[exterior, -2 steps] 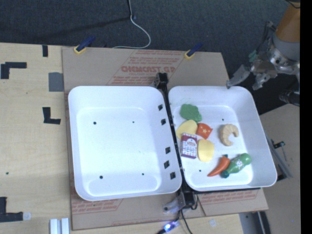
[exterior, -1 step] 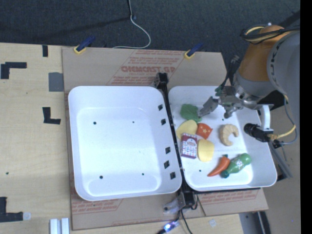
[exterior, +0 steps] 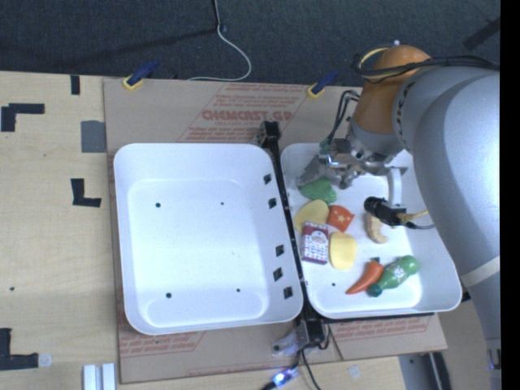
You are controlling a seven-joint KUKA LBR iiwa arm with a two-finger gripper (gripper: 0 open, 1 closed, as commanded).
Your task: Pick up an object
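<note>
The gripper [exterior: 325, 169] hovers over the green toy [exterior: 318, 190] at the right bin's [exterior: 431, 299] far-left corner; finger state: cannot tell. Centre over it, descend vertically, then close.

A single fixed camera looks down at a slant from above the surface [exterior: 49, 218], far enough to take in both white bins [exterior: 195, 234] whole. The arm [exterior: 455, 161] enters from the frame's right, looming large and near, its gripper [exterior: 333, 169] hanging over the right bin's far edge.
</note>
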